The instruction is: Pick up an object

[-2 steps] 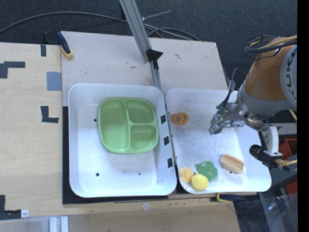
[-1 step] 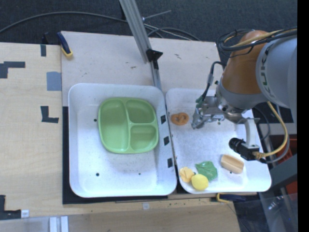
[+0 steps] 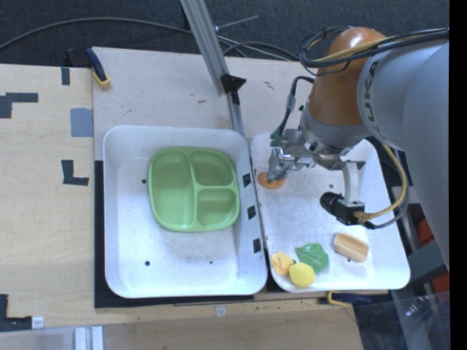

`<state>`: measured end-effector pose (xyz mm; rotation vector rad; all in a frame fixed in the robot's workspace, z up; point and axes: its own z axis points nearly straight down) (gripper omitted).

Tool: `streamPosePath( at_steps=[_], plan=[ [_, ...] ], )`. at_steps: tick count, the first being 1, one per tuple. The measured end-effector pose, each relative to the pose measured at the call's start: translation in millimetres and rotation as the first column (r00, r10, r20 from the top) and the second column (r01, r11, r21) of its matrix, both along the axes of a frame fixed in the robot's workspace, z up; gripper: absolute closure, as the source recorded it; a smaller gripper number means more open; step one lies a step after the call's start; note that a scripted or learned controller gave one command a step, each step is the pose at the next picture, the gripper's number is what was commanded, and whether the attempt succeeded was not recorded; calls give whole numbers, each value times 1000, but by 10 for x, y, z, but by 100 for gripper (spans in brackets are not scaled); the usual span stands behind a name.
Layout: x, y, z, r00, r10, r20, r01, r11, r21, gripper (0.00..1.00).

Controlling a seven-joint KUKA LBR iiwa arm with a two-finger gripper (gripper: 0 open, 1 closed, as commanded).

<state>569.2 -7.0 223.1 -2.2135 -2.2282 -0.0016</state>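
Wooden bench (image 3: 44,195) carrying two white bins. Left bin (image 3: 120,210) holds a green divided plate (image 3: 194,189). Gripper (image 3: 276,172) touches, apparently pinching, an orange object (image 3: 272,183) beside that plate, across the right bin's (image 3: 379,268) wall.

Even, soft overhead light; mild blur, faint glare on white bins (image 3: 117,195).

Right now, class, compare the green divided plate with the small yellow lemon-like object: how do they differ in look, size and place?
The green divided plate is broad, flat and split into three compartments; the yellow lemon-like object is small and rounded. The plate lies in the left bin; the yellow object sits at the near edge of the right bin, beside other small items. Both rest untouched, away from the end effector.
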Motion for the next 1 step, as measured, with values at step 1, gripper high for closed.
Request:
streamPosePath(
  at_steps=[1],
  plan=[
    [155,545,118,1000,1,0,-1,1000,1,100]
  ],
)
